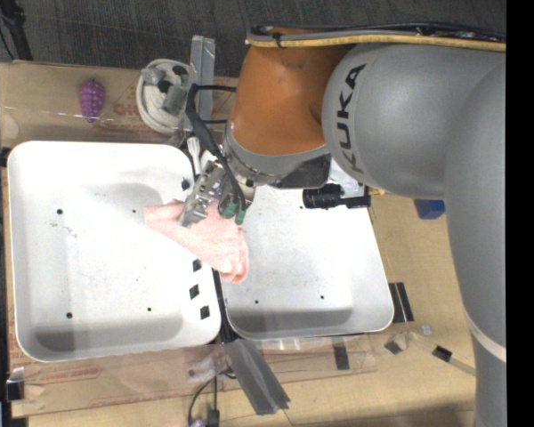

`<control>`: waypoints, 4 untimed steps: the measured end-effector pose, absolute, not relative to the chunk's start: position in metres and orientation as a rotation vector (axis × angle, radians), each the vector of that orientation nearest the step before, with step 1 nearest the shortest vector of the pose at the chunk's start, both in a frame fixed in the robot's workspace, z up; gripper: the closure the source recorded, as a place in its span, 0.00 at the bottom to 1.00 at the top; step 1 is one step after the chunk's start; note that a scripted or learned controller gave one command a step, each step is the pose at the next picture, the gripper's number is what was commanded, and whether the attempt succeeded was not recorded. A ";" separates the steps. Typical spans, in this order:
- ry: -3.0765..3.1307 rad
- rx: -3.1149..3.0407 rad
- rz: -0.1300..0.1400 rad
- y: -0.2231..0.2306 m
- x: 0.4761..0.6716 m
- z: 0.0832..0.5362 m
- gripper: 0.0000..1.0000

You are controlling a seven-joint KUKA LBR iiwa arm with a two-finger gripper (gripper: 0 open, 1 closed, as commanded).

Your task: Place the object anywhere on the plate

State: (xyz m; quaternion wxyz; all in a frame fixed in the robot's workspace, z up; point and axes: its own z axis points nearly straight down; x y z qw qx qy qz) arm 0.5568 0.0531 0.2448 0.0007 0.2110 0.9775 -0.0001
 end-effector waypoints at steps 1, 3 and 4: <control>3.140 0.031 0.000 0.096 0.594 0.241 1.00; 3.141 -0.011 -0.002 0.188 0.641 0.236 1.00; 3.140 -0.010 -0.001 0.188 0.641 0.237 0.00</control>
